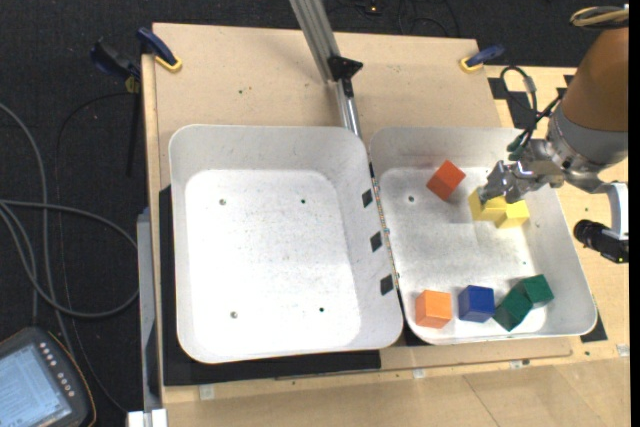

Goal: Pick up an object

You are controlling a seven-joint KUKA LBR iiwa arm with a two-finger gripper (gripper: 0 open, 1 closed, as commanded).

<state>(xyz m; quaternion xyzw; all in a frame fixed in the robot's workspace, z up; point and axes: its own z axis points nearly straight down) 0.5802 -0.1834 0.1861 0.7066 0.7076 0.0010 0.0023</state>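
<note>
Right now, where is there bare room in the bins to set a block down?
The left bin has a bare floor. In the right bin, the middle floor is free, between the upper orange block and the front row. It is crowded at the front wall: orange block, blue block, green blocks. The hand is over the yellow block.

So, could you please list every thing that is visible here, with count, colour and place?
White shallow plastic bins: 2, white, side by side on the bench; left bin, right bin.
Orange cubes: 2, orange; one at the right bin's upper middle, one at its near edge.
Yellow block: 1, yellow, right bin, under the gripper.
Blue cube: 1, blue, right bin's near edge.
Green blocks: 2, dark green, touching, right bin's near right corner.
Wooden bench: 1, tan.
Clamps: 2, blue and yellow, bench's far corners.
Arm: 1, grey and orange, from the right.
Gripper: 1, at the yellow block.
</note>
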